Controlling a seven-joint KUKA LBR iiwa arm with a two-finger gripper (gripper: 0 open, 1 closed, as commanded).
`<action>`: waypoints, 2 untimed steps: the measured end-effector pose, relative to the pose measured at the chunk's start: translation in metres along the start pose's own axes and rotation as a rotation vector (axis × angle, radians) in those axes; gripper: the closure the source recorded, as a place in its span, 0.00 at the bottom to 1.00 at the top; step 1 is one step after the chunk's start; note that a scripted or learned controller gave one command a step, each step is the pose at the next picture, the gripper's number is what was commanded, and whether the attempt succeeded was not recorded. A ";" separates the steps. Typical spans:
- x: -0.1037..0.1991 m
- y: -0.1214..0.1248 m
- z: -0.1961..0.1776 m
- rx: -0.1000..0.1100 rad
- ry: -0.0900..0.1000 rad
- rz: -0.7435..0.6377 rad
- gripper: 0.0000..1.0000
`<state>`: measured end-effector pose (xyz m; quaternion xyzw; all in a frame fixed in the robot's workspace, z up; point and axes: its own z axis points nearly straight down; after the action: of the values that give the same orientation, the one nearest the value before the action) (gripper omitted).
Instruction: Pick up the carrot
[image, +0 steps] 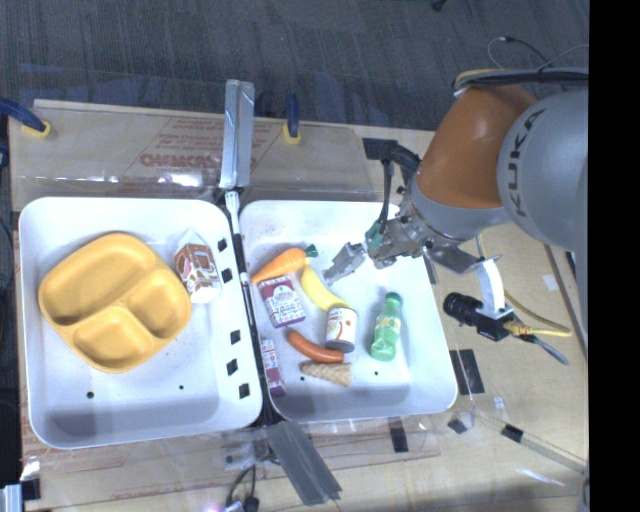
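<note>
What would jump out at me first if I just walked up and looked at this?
Probably the big yellow divided plate in the left bin, then the grey arm's orange band at upper right. Its gripper hangs over the right bin, just right of the carrot among toy foods.

Orange carrot (279, 263), yellow banana (321, 290), green bottle (385, 326), white bins (120, 425).

You're looking down on a pale wooden bench (520, 400) with red printed lettering (185, 150) along its far side. Beyond that edge, dark grey carpeted floor (300, 45) stretches away. Black tape patches (466, 372) dot the wood near you, under even lighting.
</note>
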<state>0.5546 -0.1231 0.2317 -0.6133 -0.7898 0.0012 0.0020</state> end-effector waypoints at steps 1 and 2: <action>0.011 0.051 0.032 -0.003 -0.002 -0.084 0.00; -0.014 0.076 0.135 -0.011 -0.006 -0.181 0.00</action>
<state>0.6314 -0.1174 0.0968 -0.5395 -0.8420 -0.0017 -0.0037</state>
